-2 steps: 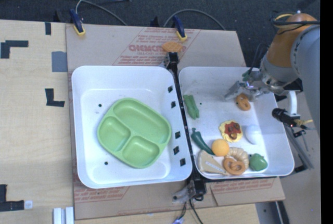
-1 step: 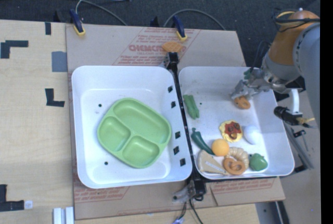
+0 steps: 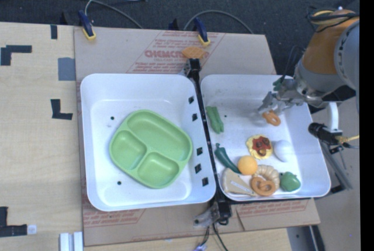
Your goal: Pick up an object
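My gripper [image 3: 272,107] hangs over the upper right part of the right bin [image 3: 315,185]. A small orange ring-shaped toy [image 3: 272,119] lies directly under its tip, touching or nearly touching it. Further toy foods lie towards the bin's front: a yellow pizza piece with red topping [image 3: 259,146], a white egg [image 3: 283,150], an orange ball [image 3: 248,165], a croissant [image 3: 269,172], a brown pretzel [image 3: 263,187], a green pepper [image 3: 290,181] and a pale wedge [image 3: 234,183]. A light green pickle [image 3: 214,118] and a dark green chili [image 3: 224,157] lie along the left wall.
The left bin [image 3: 96,127] holds a green divided plate [image 3: 151,149]. A black divider [image 3: 201,127] separates the two bins. Cables and clamps [image 3: 203,38] sit at the back of the cardboard sheet. The arm's grey and orange body [image 3: 327,57] stands at the right.
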`<control>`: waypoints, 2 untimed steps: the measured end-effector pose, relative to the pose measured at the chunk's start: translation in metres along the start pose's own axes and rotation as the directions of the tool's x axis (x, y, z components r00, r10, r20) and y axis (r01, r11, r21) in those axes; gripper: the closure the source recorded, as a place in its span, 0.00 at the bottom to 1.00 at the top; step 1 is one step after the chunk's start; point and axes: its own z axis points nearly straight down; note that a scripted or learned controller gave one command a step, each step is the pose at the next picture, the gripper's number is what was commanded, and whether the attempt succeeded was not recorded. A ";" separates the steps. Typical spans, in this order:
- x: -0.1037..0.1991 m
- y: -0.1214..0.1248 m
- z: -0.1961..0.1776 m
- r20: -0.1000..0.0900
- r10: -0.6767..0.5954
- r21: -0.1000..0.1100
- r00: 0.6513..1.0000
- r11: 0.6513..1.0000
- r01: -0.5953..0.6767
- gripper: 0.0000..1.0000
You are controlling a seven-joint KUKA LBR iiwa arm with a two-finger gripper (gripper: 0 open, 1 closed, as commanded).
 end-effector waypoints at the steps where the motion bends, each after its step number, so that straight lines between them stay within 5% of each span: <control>1: 0.017 -0.025 -0.033 -0.002 0.000 0.001 1.000 1.000 0.000 1.00; 2: 0.099 -0.058 -0.080 -0.002 -0.001 0.002 1.000 1.000 0.001 1.00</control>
